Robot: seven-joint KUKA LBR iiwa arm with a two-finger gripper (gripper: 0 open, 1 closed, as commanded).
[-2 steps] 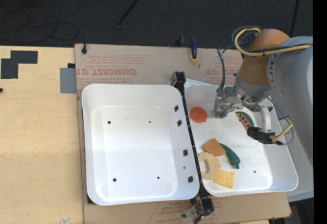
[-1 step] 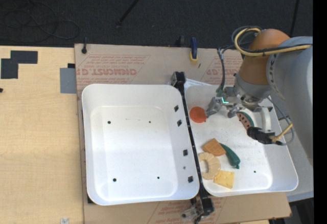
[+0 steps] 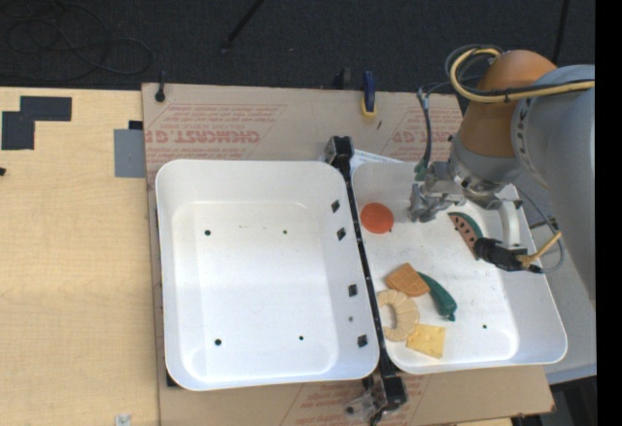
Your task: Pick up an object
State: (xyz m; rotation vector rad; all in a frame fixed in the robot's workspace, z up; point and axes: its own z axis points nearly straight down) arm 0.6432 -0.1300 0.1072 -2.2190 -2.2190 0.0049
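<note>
My gripper (image 3: 422,207) hangs low over the back part of the right bin (image 3: 530,337), reaching in from the right under the orange-banded wrist. A round red-orange piece (image 3: 377,217) lies just to its left, a small gap away. A red slice with a dark rind (image 3: 466,227) lies just to its right. Nearer the front lie a brown wedge (image 3: 406,279), a green piece (image 3: 439,297), a pale ring (image 3: 397,314) and a yellow wedge (image 3: 427,341). I see nothing held in the gripper.
The left bin (image 3: 185,220) stands beside the right one, with a black divider strip (image 3: 352,249) between them. A black connector with cable (image 3: 503,255) hangs off the arm over the right bin's right side. Cardboard lies under both bins.
</note>
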